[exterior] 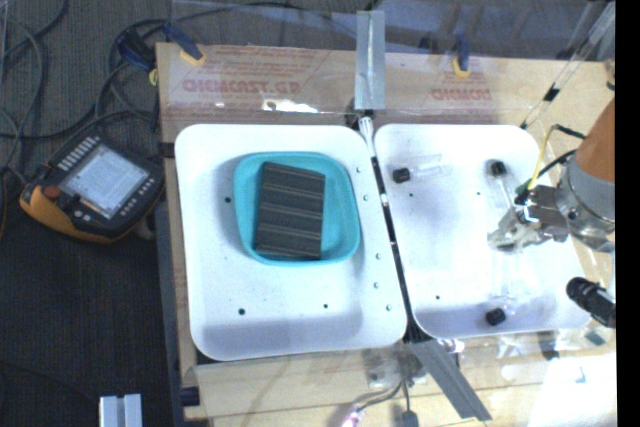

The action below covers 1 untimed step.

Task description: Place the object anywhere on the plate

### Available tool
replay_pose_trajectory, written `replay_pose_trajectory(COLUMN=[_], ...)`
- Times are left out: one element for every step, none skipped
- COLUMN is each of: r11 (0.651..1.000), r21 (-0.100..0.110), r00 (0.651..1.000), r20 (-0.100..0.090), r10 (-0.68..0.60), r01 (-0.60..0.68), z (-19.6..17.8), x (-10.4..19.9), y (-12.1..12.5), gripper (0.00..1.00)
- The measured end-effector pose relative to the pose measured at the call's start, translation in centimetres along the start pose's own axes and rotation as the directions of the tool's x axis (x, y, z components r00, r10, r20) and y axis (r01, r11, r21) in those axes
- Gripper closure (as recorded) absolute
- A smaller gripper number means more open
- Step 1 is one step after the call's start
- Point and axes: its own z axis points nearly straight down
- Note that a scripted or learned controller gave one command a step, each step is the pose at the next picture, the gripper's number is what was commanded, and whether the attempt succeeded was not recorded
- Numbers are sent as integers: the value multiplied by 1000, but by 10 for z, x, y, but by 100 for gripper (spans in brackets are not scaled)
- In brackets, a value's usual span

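A teal square plate (345,215) sits in the middle of the left bin (290,320). On the plate lies a dark grey ribbed block (290,210), flat and slightly turned. My gripper (517,223) hangs over the right side of the right bin (450,255), far from the plate and the block. Its tip is a small metallic shape low above the bin floor, and nothing can be made out in it.
The right bin holds clear plastic pieces with black caps: one (401,175) near its left wall, one (495,169) at the back right, one (496,315) at the front right. A metal divider (370,65) stands behind the bins. A teach pendant (95,185) lies on the floor to the left.
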Motion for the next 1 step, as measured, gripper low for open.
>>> replay_pose_trajectory(r11=[1000], r21=[0], r00=[1000], r20=[0], r10=[0], r01=[0], z=[0], x=[0], y=[0], gripper=[0])
